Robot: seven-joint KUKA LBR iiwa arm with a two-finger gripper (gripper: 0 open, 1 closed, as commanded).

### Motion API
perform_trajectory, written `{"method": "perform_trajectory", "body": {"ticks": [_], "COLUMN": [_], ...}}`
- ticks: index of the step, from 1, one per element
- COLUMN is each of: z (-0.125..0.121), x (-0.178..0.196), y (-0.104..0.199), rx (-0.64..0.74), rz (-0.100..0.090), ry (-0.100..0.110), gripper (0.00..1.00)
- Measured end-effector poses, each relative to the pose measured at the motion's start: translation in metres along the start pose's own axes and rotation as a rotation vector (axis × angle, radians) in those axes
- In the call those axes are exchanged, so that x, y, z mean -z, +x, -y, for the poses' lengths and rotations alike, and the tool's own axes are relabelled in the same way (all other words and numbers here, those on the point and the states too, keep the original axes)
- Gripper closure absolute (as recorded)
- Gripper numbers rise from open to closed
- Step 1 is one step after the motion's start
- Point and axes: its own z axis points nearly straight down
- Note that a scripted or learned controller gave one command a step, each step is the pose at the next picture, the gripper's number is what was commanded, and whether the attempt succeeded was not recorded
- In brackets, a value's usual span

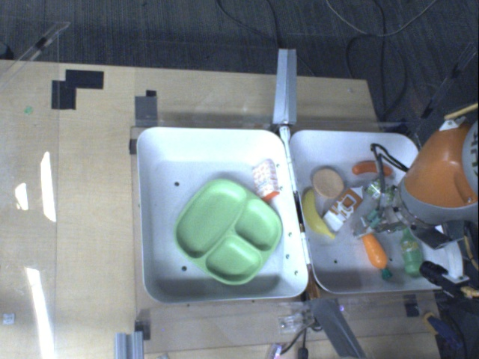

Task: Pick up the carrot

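Can't tell jaw state, gripper (380,219) hovering low in rt bin (329,271), fingers blurred among clutter. Carrot (374,250) lying just below gripper, nr green bottle (411,254). Banana (317,215) to left. Green plate (228,230) in left bin (157,200).

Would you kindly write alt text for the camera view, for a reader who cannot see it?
A grey and orange robot arm reaches into the right bin, its gripper just above a small orange carrot lying among a banana, a green bottle and other small items. The left bin holds a green divided plate.
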Motion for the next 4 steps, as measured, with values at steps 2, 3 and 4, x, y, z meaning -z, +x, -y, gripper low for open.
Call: {"method": "perform_trajectory", "body": {"ticks": [2,3,4], "z": [0.029,0.016,0.013], "x": [0.014,-0.012,0.0], "y": [-0.054,-0.008,-0.007], "rx": [0.141,-0.25,-0.247], "rz": [-0.004,0.0,0.0], "ry": [0.012,0.007,0.0], "gripper": [0.0,0.0,1.0]}}
